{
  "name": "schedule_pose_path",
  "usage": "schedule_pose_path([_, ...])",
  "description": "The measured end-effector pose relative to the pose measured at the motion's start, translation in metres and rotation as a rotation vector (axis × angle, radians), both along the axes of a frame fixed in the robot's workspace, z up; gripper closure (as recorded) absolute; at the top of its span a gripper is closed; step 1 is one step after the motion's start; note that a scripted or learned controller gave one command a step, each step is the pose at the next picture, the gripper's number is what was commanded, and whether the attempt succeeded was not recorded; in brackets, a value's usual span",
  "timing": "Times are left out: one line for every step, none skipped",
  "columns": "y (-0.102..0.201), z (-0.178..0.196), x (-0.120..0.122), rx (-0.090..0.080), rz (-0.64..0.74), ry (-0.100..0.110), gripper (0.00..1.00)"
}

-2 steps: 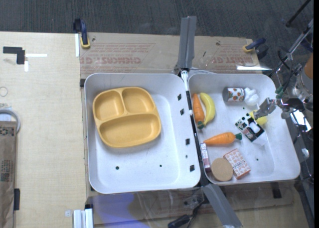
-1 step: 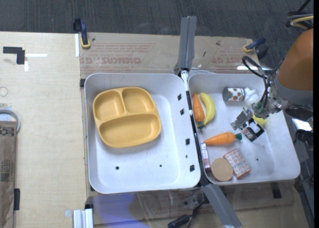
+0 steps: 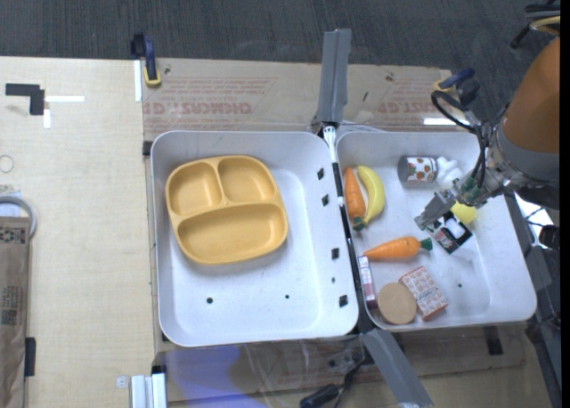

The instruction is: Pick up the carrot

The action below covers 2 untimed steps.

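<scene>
Counting bins: 2 shallow white bins, side by side, rounded corners, smooth plastic look; left bin (image 3: 249, 308), right bin (image 3: 499, 299).
Divider: grey bar (image 3: 335, 85) runs betw. the 2 bins at the far side.
Plate: 1 yellow-tan plate (image 3: 227, 208) w/ 3 compartments, matte, rounded-square shape, lies flat in left bin, far-left part.
Carrots: 2, both orange. Carrot (image 3: 394, 249) w/ small green tip at its right end lies near middle of right bin, tapered, pointing left. Second carrot (image 3: 354, 194) lies along right bin's left wall, touching the banana.
Banana: 1 yellow banana (image 3: 373, 191), curved, just right of second carrot.
Can: 1 small can (image 3: 417, 168) on its side, white w/ red label, far part of right bin.
Round item: 1 tan disc (image 3: 397, 303), flat, cookie-like, near edge of right bin.
Box: 1 small pink-red box (image 3: 424, 292), patterned face, touching the disc's right side.
Arm: 1 grey arm, orange band, enters from right.
Gripper: gripper (image 3: 436, 216) sits low over right bin, just right of and above the carrot's green tip; fingers' state: cannot tell. Nothing seen betw. them.
Yellow/black bits: small yellow piece (image 3: 464, 214) and black-white item (image 3: 452, 234) next to gripper; identity unclear.
Bench: tan cardboard-like surface (image 3: 71, 219), w/ printed red lettering behind bins.
</scene>
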<state>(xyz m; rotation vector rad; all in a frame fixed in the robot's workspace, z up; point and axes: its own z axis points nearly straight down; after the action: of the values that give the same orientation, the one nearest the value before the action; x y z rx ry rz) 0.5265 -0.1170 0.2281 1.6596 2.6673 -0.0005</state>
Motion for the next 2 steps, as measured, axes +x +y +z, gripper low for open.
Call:
schedule_pose_path([0.050,-0.038,-0.023,0.000,-0.028,0.003,0.00])
schedule_pose_path([0.017,-0.084,-0.049,0.001,-0.328,0.003,0.00])
